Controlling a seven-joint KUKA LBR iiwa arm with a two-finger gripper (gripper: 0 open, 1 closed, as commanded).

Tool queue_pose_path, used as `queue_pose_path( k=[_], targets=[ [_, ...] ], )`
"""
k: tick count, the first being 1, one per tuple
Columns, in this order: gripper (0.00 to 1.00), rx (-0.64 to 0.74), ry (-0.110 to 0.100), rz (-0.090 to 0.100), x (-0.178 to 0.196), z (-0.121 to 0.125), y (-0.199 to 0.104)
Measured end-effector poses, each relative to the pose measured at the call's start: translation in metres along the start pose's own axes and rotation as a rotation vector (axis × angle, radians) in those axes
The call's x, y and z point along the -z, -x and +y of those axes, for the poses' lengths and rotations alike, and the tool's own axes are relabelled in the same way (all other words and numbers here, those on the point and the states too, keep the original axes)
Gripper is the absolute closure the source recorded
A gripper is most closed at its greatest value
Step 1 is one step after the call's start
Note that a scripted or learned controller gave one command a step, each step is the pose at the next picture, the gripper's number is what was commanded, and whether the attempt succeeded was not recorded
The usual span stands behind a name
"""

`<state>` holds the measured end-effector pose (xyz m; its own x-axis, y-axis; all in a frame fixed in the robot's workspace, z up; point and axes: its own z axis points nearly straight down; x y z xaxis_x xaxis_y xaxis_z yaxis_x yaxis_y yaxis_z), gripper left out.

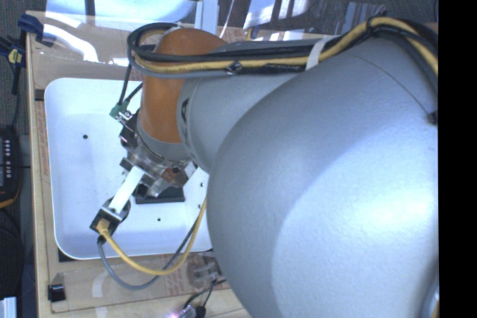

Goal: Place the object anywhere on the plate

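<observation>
1. The shallow white plastic bin (pixel 74 160) on the left has a bare floor along its left side and near corner, with a few small dark specks. Nothing there looks worth reaching for.
2. The two-finger gripper (pixel 153 179) hangs low over the middle of that bin, below the orange band (pixel 168 97). Its underside is turned away, so I cannot tell how far the claw is open or whether it has hold of anything.
3. A loose yellow cable (pixel 149 269) loops from the wrist down past the bin's near rim. Any move should be slow enough that it does not snag there.
4. The broad grey arm body (pixel 320 190) covers the right of the bench. Where the object and the plate lie I cannot tell.
5. In my judgement, the step is best done by rising straight up first. A grasp should be confirmed before carrying across, and release should come only low over the plate.
</observation>
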<state>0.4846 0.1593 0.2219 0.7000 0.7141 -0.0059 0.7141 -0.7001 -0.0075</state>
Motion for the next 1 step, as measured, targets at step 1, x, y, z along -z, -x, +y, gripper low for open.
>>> queue_pose_path(
  k=[1],
  targets=[
    [1.0, -0.057, 0.002, 0.0, 0.0123, -0.0484, -0.0368]
  ],
)
